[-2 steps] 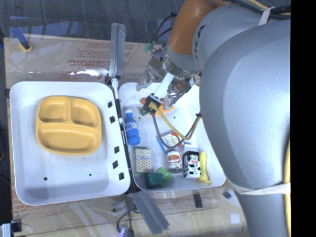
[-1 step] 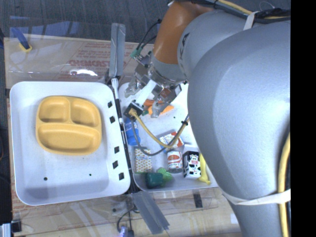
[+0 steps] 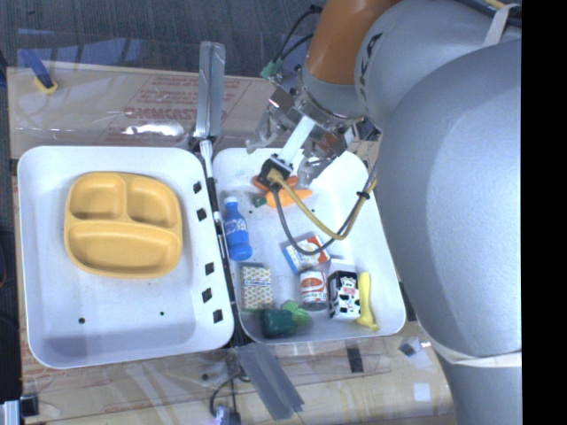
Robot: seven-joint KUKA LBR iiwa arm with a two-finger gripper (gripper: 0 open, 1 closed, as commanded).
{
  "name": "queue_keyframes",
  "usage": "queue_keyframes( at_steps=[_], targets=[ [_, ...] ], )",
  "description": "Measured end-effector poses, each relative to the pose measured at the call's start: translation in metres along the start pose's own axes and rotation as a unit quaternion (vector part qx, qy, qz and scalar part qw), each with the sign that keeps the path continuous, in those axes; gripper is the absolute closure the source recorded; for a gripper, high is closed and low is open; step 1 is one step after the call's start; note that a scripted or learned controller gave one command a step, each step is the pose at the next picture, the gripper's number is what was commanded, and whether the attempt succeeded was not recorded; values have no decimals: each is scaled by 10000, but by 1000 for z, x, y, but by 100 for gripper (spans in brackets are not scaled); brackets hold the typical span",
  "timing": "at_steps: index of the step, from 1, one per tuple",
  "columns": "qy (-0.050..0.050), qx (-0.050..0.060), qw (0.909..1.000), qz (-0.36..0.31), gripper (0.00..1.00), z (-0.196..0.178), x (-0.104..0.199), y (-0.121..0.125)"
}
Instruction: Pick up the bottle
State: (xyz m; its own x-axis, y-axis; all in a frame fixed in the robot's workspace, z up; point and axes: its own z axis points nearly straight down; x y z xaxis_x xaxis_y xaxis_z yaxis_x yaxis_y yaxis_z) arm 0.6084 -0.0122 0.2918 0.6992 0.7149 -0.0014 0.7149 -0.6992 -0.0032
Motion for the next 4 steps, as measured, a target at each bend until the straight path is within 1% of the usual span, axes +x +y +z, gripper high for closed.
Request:
queue_keyframes(
  at_steps=[1,2,3,4],
  targets=[
    [-20,12,9999,-114,0,102,0,-82],
    [35,8,9995,-325,0,165,51,-108],
    [-7,-4,9981,620,0,101,-7,-99],
    [-18,7,9952,981,0,102,-17,-151]
  ],
)
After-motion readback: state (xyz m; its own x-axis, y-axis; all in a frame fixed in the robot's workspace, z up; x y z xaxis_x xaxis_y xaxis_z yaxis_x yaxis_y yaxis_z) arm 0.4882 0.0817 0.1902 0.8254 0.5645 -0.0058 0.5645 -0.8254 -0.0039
